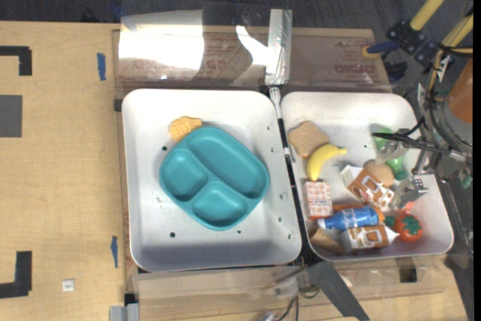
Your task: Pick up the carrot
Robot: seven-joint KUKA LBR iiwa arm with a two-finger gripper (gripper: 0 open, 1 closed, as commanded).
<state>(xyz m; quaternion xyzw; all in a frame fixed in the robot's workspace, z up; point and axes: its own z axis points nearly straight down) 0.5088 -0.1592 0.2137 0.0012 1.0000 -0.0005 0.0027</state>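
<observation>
Carrot [346, 206], half-buried, long axis running across the right bin [353, 98] towards its front edge, lies left of the gripper [412, 190], open or closed, can't tell.

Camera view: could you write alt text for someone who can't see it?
Seen from above, two white bins sit side by side: the left bin holds a teal divided plate, while the right bin is crowded with toy food, including a banana. The robot's hand hangs over the right bin's far edge.
</observation>
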